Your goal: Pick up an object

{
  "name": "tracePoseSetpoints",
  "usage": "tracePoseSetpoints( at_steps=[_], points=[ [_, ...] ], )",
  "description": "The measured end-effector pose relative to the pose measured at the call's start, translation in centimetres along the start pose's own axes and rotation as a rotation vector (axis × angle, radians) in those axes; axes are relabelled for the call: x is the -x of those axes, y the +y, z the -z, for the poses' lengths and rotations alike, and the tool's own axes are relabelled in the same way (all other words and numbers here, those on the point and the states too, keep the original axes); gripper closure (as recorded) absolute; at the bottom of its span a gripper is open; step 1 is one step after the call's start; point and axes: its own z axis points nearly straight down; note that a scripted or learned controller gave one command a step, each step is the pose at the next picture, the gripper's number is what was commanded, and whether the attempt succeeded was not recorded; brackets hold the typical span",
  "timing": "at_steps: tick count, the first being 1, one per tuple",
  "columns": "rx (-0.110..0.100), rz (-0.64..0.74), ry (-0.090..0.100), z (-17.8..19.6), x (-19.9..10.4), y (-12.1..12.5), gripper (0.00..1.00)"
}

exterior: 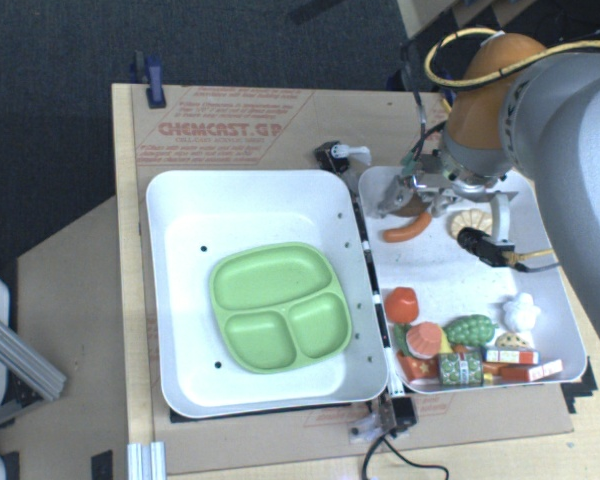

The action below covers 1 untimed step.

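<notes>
**Gripper low over the sausage at the far end of the right bin**

From my station I see the gripper (420,200) down in the far-left corner of the right bin (552,298), just above a toy sausage (408,230) that lies flat on the bin floor. I cannot tell from this angle whether the gripper is released or clenched; nothing visibly sits in it. I judge the sausage the nearest candidate: light, smooth, probably hard plastic, and round enough to roll or squirt out of a pinch. I would take it across its middle, squarely against its long axis. A round cracker-like piece (472,220) lies just beside it, near the wrist. The remaining toys, among them a tomato (402,304) and a green leafy item (470,329), crowd the near end, well apart from the sausage. The left bin (175,268) holds a green divided plate (279,305). Both bins rest on a pale board (220,128) above dark carpet (50,68).
</notes>
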Motion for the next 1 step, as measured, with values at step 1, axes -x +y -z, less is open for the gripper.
tracePoseSetpoints(
  at_steps=[1],
  points=[
    [-0.001, 0.001, 0.001, 0.00, -0.40, 0.01, 0.00]
  ],
)
